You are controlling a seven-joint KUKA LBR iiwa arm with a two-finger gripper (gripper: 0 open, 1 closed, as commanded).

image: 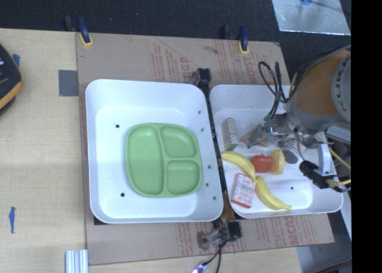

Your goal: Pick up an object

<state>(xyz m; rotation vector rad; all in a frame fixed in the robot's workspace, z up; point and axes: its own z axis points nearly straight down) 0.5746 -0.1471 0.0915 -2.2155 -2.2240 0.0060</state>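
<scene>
**Pincer low in the right bin**

The pincer sits low in the right bin, just beyond two bananas, a tomato and a red-and-white packet; whether it is open or closed cannot be told. The left bin holds a green tray. Both bins rest on the worktop.

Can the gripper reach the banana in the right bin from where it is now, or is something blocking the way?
Probably yes. The banana lies uncovered in the right bin, with the gripper close above it. A red item and a small packet touch it, which may crowd the grasp.
</scene>
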